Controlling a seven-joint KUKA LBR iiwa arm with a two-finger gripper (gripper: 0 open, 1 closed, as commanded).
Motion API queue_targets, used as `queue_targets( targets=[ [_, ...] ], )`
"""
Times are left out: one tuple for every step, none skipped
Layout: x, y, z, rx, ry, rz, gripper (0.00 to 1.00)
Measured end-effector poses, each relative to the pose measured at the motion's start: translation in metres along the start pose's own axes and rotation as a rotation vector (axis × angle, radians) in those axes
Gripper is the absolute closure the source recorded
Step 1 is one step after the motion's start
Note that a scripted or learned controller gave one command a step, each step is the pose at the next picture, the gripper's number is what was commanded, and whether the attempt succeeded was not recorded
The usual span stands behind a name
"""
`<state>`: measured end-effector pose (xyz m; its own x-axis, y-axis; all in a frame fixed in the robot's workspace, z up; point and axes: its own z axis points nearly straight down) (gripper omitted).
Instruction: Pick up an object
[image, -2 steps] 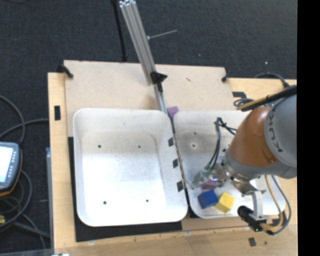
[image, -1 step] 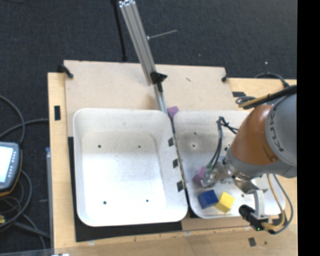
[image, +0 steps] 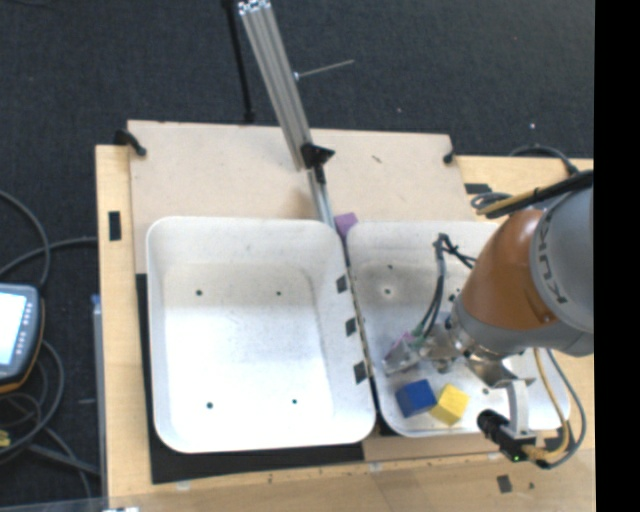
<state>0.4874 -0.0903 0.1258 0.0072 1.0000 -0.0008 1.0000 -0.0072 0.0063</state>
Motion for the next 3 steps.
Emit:
queue_targets(
  targets=[
    [0.004,0.054,0.028,0.002,-0.001,-0.01,0.0],
    [0.004,0.028,0.028,0.001,-0.002,-0.007,0.0],
    [0.003,0.029,0.017,-0.003,-0.002,-0.006,1.0]
  ],
)
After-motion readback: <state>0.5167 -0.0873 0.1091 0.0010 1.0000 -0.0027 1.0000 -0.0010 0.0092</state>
